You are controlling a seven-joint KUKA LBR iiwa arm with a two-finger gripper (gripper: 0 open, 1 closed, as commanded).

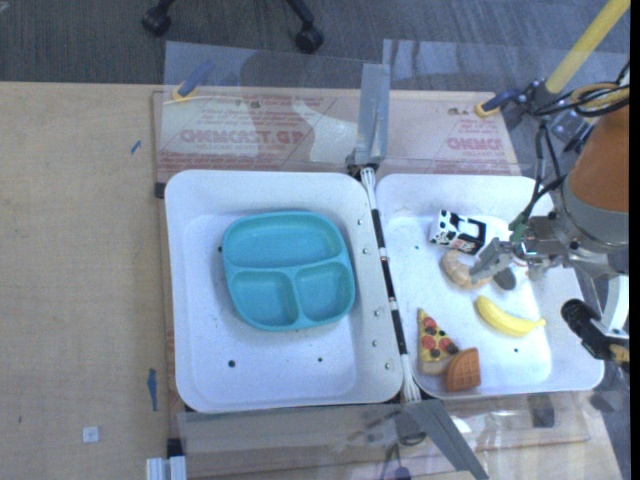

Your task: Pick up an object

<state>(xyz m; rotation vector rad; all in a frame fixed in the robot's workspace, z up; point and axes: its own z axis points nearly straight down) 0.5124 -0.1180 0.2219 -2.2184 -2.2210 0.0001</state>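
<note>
My gripper (497,267) hangs over the right bin (572,366), in its middle right part, and looks open with nothing between its fingers. Just left of it lies a tan bread-like piece (459,268), close to one fingertip. A black-and-white cow toy (457,230) sits behind that piece. A yellow banana (508,316) lies in front of the gripper. A pizza slice (433,338) and an orange-brown ridged piece (462,370) rest near the bin's front left corner.
The left bin (200,358) holds a teal divided plate (289,269). A raised divider (380,268) separates the bins. Cables and a yellow pole (590,33) stand at the back right. My arm (605,178) covers the right bin's right side.
</note>
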